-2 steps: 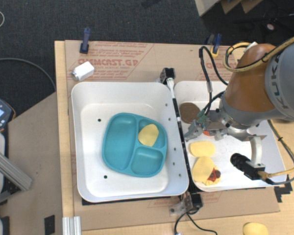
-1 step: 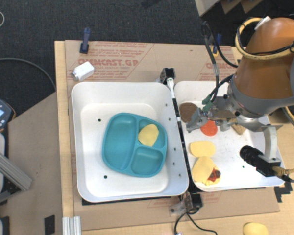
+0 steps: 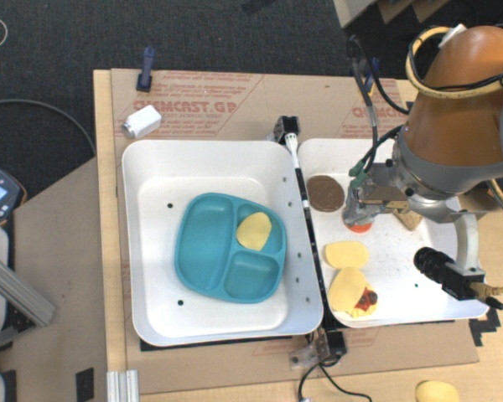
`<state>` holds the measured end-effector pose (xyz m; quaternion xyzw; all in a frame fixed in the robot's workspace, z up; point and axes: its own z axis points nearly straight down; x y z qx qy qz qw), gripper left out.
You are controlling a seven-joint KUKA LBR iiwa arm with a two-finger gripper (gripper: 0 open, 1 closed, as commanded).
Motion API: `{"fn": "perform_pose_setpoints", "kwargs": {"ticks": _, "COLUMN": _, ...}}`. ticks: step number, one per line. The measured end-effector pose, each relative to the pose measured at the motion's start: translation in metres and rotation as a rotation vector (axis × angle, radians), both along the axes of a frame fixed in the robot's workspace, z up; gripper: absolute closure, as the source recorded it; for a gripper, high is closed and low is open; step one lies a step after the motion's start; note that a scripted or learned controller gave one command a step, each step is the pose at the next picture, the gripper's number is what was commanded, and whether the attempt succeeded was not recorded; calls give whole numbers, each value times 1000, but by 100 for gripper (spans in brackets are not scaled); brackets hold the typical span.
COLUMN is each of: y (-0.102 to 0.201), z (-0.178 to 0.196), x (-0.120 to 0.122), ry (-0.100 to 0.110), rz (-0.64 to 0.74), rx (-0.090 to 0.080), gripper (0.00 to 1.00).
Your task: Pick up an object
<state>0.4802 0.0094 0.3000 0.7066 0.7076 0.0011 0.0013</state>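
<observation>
My gripper (image 3: 362, 212) hangs low over the right bin (image 3: 419, 311), near its middle. A small orange-red thing (image 3: 360, 223) shows just under its tip; whether it is gripped is hidden from here. A brown disc (image 3: 325, 193) lies just left of the gripper. In front of it lie a pale yellow slice (image 3: 346, 254) and a second yellow piece (image 3: 349, 288) with a red bit (image 3: 368, 300) on it. A tan scrap (image 3: 410, 219) peeks out to the right of the gripper.
The left bin (image 3: 142, 224) holds a teal divided plate (image 3: 208, 254) with a yellow piece (image 3: 253, 230) in its top right compartment. A white block (image 3: 142, 121) and a blue clip (image 3: 145, 68) lie on the cardboard behind the bins. The arm's bulk covers the right bin's far right corner.
</observation>
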Motion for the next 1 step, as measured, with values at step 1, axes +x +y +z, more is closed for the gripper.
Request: {"fn": "perform_pose_setpoints", "kwargs": {"ticks": 1, "y": 34, "z": -97, "x": 75, "ry": 10, "rz": 2, "rx": 1, "gripper": 100}}
